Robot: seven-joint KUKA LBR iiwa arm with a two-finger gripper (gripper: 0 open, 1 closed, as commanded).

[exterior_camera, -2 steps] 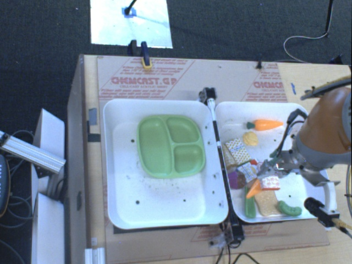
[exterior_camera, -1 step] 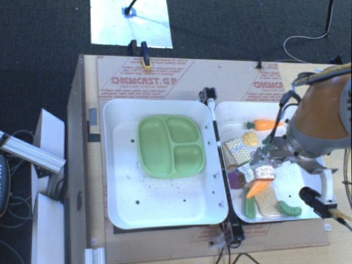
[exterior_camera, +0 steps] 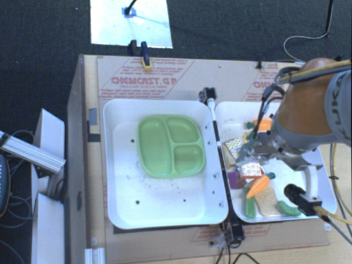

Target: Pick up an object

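Note:
My gripper reaches down into the right bin, its tip among the toy foods near the bin's middle. Just below it lie a red and white box and an orange carrot. A purple piece sits to the left of the box. A patterned packet lies to the left of the gripper, and an orange piece shows behind it. The grey and orange wrist hides the right part of the bin.
The left bin holds a green divided plate. At the right bin's front edge lie a green pickle, a bread slice and another green piece. A black clamp sits where the bins meet.

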